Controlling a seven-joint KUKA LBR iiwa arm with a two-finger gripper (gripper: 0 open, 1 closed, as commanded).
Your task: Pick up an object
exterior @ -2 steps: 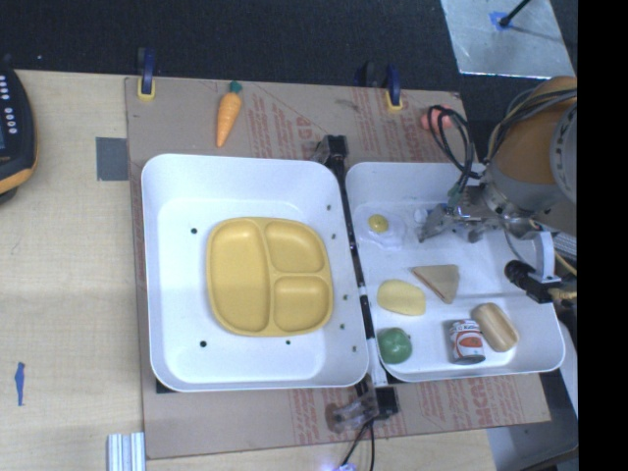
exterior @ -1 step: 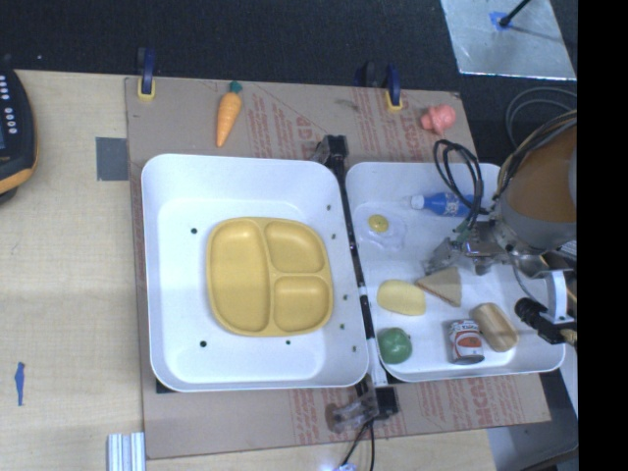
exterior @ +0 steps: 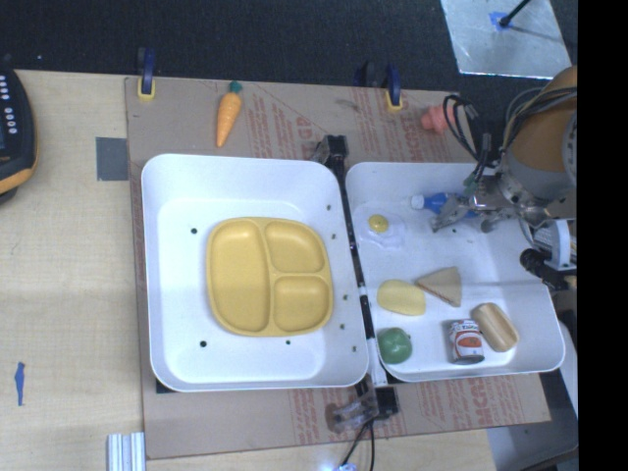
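1. The right bin (exterior: 549, 361) holds the loose things: a small yellow piece (exterior: 379, 224) near its upper left, a pale yellow lump (exterior: 401, 297) with a tan wedge (exterior: 442, 286) just beside it, a green ball (exterior: 394, 345) at the lower left, and a small can (exterior: 466, 341) next to a hot dog bun (exterior: 496, 326) at the lower right.
2. A small blue and white object (exterior: 424, 202) lies in the upper part of that bin, just left of the arm's tip; it is too small to name.
3. The jaws (exterior: 459, 213) sit low over the upper part of the right bin, at the end of the grey arm (exterior: 540, 145) that reaches in from the right. Whether they are wide or narrow cannot be told, as the metal parts blur together, and nothing can be made out between them.
4. The left bin (exterior: 167, 263) carries a yellow divided tray (exterior: 268, 274) lying flat in its middle.
5. On the brown board (exterior: 294, 116) behind the bins lie a toy carrot (exterior: 228, 114) at the upper left and a pink object (exterior: 436, 119) at the upper right.
6. Both bins rest on the tabletop (exterior: 59, 292), side by side and touching along their inner edges.
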